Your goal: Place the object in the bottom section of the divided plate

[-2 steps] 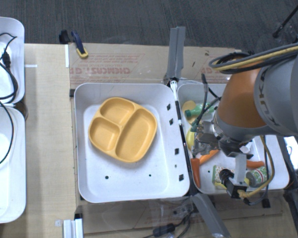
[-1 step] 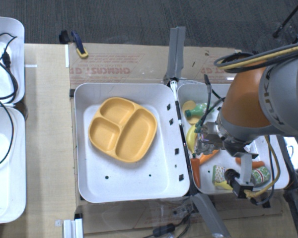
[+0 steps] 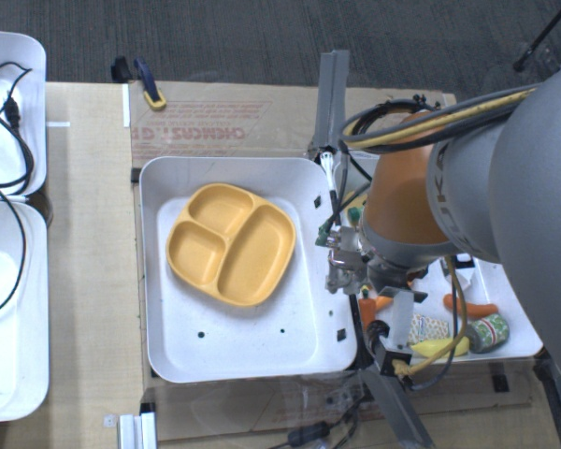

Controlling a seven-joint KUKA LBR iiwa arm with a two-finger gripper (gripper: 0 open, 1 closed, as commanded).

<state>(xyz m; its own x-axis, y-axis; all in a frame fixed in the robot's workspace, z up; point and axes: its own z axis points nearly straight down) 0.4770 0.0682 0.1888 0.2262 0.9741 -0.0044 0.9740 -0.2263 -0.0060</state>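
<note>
One yellow divided plate [image 3: 231,243] with three sections is seen in the left bin [image 3: 168,344]. Several small items, including a carrot [image 3: 470,308], are seen in the right bin [image 3: 519,330], where the arm [image 3: 467,185] is lowered.

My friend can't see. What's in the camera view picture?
A grey robot arm with an orange band reaches over the right white bin, which holds small toy foods. An empty yellow divided plate sits in the left white bin.

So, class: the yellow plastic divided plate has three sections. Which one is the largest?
The long section along the right side of the yellow plastic divided plate; it runs the plate's whole length, while the other two split the left side.
</note>
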